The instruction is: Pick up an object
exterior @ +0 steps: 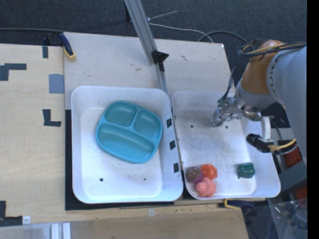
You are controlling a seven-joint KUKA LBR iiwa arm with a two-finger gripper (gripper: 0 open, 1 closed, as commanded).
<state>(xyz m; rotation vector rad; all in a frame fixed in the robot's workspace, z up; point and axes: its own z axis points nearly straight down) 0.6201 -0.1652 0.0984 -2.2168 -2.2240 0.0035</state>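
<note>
Two white bins share my tabletop; my tool, fingers' state untellable, hovers low over bare floor, small toys clustered well below it, so nothing's gripped.

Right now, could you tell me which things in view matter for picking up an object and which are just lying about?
For the job:
gripper
orange piece
pink piece
dark red piece
green piece
right bin

Lying about:
blue divided plate
left bin
</note>
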